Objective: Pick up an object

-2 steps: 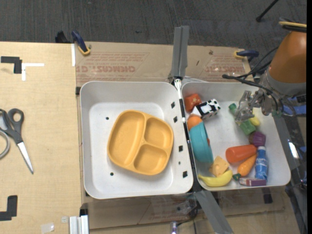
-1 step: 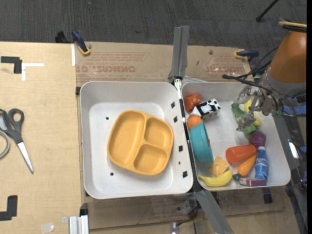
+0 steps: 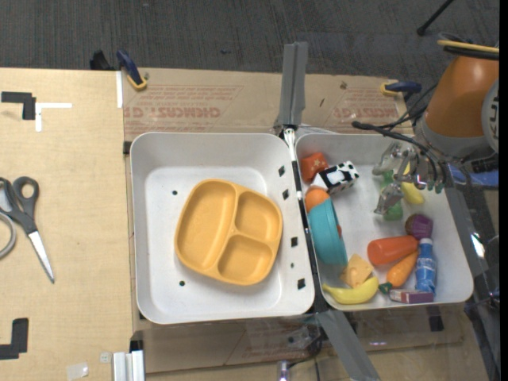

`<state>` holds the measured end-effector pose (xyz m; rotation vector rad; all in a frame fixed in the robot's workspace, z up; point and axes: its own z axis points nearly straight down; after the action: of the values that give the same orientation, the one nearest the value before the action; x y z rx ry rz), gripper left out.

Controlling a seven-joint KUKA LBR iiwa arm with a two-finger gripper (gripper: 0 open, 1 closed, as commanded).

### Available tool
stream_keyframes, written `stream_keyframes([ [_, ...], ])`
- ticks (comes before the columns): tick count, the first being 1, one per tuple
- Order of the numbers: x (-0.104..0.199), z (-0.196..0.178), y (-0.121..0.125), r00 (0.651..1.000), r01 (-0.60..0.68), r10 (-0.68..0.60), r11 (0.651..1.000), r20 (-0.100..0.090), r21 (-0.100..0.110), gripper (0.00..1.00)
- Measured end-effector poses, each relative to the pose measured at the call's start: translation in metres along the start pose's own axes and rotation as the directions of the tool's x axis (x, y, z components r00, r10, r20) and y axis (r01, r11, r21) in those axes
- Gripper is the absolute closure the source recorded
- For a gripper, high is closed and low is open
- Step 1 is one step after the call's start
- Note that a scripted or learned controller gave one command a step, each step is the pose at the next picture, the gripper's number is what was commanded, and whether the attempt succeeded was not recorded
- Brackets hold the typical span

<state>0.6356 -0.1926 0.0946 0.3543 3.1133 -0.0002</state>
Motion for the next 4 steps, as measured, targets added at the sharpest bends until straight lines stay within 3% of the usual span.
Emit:
stream_keyframes([
  [1,-0.002,-0.011,0.001,1.000,0.002,-0.002,1.000,0.007,0.001,1.00],
  [2,0.054,-0.135,0.021,0.990,-0.144,0.144,0.990,-0.003,0.001,1.00],
  [3,0.109,-0.024,0.042,0.994,0.106,-0.106,0.994,-0.007,-0.001,1.00],
  [4,0.109,-0.024,0.042,0.994,0.106,-0.106,0.994,-0.007,-0.001,0.00],
])
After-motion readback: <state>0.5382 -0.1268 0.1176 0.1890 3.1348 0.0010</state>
